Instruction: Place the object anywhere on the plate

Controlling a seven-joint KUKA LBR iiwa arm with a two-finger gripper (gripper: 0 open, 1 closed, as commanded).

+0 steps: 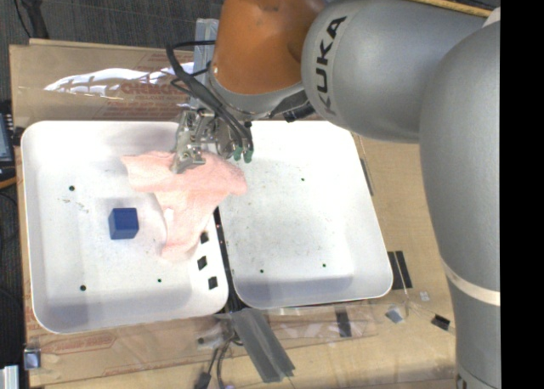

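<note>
the grey arm, smooth and rounded with a glossy orange band above the wrist, comes in from the right of the frame and bends down over the upper middle, where the two bins meet. its gripper is a cluster of bare metal links and black cables, sitting at the top of a pale pink cloth. the metal fingers press into the cloth's upper edge, but whether fabric is actually pinched between them, or how far apart they stand, cannot be told from this slant.

the cloth is soft, thin and crumpled, an irregular shape with a broad wrinkled upper part and a narrower tail hanging toward the lower middle. most of it lies in the left bin, and its right side drapes over the seam onto the edge of the right bin.

both bins are shallow white plastic trays with rounded corners, matte and lightly speckled, with a few small dark dots on their floors. a small blue cube, sharp-edged and solid in colour, sits on the left bin's floor just left of the cloth. the bins rest on brown cardboard marked with black tape pieces.
</note>
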